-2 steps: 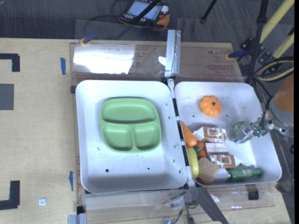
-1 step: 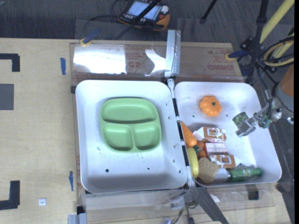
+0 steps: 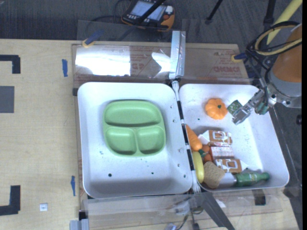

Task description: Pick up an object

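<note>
My gripper point(image 3: 238, 113) hangs over the upper middle of the right bin point(image 3: 268, 143), reaching in from the right, its two fingers a little apart and nothing between them. A small orange pumpkin point(image 3: 216, 108) lies just to its left, apart from it. Lower in the same bin lie an orange carrot point(image 3: 193, 138), two white and orange snack packets point(image 3: 219, 138) point(image 3: 227, 164), a yellow banana point(image 3: 198, 167), a brown biscuit-like piece point(image 3: 214, 176) and a green bottle point(image 3: 250, 178) on its side.
The left bin point(image 3: 91, 147) holds a green divided plate point(image 3: 134, 127). A ridge point(image 3: 181, 128) separates the two bins. Cables and a stand point(image 3: 268, 32) crowd the far right, and a handheld pendant point(image 3: 146, 12) lies behind the bins.
</note>
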